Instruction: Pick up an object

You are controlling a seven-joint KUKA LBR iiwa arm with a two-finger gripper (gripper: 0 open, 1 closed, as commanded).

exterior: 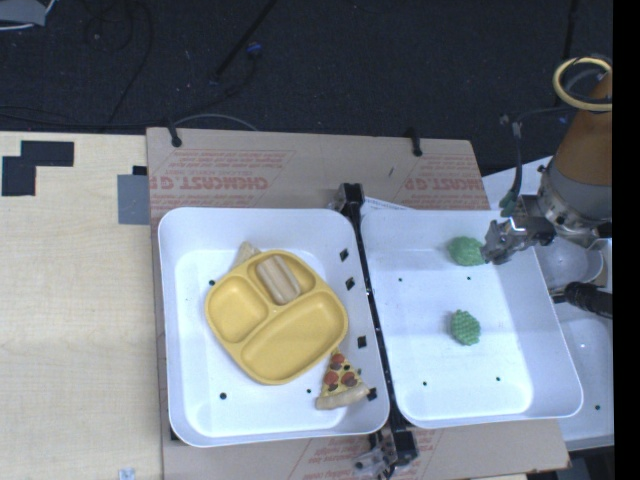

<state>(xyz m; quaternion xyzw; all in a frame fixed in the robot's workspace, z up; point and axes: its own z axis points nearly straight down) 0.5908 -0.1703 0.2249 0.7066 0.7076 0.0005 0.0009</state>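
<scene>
Cannot tell how the jaws stand, blurred and dark at the right bin's [520, 388] upper right rim; gripper [503, 240] just beside a round green lump [464, 251], contact unclear, nothing seen pinched. Second green lump [464, 327], knobbly, lying lower in the same bin, well apart from the gripper. Left bin [200, 418] bearing a yellow divided plate [285, 333] with a hot dog [279, 278] in its upper compartment; pizza slice [341, 386] just beside the plate's lower right edge. Red lettering on the cardboard sheet [300, 173] under both bins, upside down, roughly "CHEMCAST GP"; not fully legible.
</scene>
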